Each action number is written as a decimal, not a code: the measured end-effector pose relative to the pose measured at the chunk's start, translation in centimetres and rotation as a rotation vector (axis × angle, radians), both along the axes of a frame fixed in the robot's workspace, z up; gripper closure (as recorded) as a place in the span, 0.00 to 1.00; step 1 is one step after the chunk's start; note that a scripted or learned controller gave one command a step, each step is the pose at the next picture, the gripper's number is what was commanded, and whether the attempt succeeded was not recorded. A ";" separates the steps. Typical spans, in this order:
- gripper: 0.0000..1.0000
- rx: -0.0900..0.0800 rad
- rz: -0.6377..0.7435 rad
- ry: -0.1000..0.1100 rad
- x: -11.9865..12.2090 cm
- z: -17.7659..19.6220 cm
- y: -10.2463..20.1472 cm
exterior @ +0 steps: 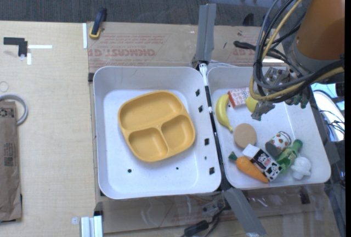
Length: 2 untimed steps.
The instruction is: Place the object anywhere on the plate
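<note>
A yellow three-compartment plate [157, 125] lies in the left white bin [109, 175], with nothing on it. My gripper [259, 111] hangs over the upper part of the right bin [318, 137], partly hidden by looped cables. It sits just right of a yellow banana [221, 111] and a small red-and-white box [238, 97]. A tan round disc [244, 135] lies below it. I see nothing held by the gripper.
The right bin's lower half holds an orange carrot [249, 169], a black-and-white patterned box [265, 162], a small can [279, 141], a green item [292, 152] and a white item [300, 167]. A grey divider [206, 38] runs between the bins.
</note>
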State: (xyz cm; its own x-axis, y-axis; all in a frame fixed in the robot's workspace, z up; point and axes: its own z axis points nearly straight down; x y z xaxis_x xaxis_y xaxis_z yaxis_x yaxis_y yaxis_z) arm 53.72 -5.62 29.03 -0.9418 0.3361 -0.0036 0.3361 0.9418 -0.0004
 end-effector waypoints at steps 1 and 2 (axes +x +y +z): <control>1.00 0.001 -0.220 0.004 0.4 -10.0 4.1; 1.00 0.000 -0.156 0.000 6.9 0.6 -0.9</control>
State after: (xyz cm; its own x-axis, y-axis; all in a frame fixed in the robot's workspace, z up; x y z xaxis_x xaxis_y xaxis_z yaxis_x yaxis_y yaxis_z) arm 60.58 -6.48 29.65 -0.8784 0.4780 -0.0038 0.4780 0.8784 -0.0004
